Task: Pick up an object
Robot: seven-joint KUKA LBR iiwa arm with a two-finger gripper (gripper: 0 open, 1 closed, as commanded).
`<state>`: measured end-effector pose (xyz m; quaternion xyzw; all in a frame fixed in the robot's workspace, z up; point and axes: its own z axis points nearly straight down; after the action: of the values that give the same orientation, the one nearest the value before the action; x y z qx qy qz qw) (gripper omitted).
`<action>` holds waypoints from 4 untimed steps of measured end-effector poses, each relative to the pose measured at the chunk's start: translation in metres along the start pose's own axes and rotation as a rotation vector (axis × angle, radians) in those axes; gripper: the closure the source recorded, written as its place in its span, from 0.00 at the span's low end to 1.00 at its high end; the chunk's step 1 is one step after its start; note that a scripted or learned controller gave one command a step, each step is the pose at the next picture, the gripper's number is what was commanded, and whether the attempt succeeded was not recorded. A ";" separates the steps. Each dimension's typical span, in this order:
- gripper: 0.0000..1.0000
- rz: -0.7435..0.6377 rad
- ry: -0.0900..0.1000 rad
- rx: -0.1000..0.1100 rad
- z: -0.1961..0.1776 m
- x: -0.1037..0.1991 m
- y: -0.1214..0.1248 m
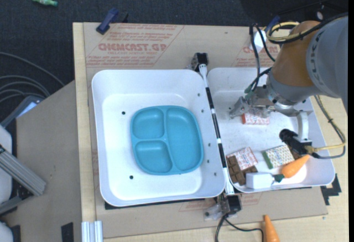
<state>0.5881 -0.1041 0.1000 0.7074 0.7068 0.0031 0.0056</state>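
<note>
One glossy blue three-compartment plate [166,139] lies in the left bin [105,91]. One metal gripper [251,103], jaw state unclear, hovers over a red-white packet [255,119].

Two white bins [105,124] sit side by side. One blue divided plate [166,139] in the left one. In the right bin [232,83]: one red-and-white packet [255,119], one brown snack bar [238,164], one green-patterned packet [278,154], one carrot [293,166].

Blue divided plate [166,139] in left bin [105,91], gripper [250,103] over right bin [229,81], carrot [294,166]
</note>
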 end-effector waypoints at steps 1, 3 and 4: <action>1.00 0.000 0.000 -0.001 -0.010 0.000 0.001; 0.00 -0.001 0.001 0.005 0.012 0.000 0.020; 1.00 -0.001 -0.002 -0.001 0.000 -0.002 0.021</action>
<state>0.6095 -0.1056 0.1000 0.7071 0.7071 0.0025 0.0067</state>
